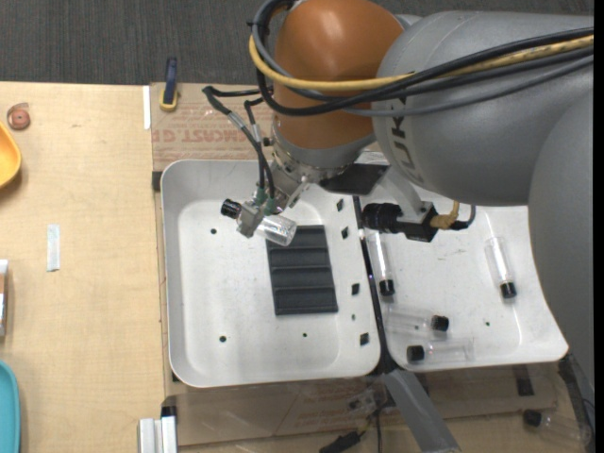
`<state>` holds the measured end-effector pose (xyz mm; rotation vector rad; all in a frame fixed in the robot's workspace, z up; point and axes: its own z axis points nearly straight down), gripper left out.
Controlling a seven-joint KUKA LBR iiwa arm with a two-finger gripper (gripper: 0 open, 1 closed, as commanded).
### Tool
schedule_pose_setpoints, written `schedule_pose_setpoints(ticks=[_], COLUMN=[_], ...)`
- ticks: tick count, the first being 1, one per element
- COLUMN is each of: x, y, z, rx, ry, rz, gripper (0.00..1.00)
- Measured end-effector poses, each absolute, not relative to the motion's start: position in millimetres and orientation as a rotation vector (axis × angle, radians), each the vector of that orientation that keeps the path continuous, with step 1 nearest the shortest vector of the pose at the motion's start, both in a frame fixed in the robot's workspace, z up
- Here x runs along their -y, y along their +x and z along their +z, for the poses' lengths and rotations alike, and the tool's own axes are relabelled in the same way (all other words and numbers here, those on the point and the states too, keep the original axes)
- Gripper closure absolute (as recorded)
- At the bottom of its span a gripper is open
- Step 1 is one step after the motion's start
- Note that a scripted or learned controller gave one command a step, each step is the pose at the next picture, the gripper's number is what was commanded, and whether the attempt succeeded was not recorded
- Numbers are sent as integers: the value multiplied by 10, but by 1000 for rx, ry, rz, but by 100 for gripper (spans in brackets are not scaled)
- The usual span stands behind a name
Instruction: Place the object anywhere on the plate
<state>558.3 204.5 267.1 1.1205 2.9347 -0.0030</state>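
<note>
Your arm (453,92) reaches over the left bin (189,281), above the dark ribbed plate (304,272). The gripper (264,213) appears clenched on a clear vial (280,227), touching the plate's top edge, seemingly for release.

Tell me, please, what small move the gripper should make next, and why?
Probably lower a little and release. The gripper appears to hold a clear tube at the upper left corner of the dark ribbed plate in the left bin, so the drop would be short.

Grey arm (491,102) reaches from right, pincer (264,217) lowered, tilted left.
</note>
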Motion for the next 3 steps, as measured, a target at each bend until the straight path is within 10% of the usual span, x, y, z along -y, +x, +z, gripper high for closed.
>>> schedule_pose_setpoints(ticks=[1, 2, 3], x=[-2045, -2030, -2072], y=[5583, 5593, 6003], z=[2672, 2753, 3159], rx=[-2935, -2933, -3092], ry=[1120, 1123, 537], rz=[-3, -5, 1], gripper=[0, 100, 100])
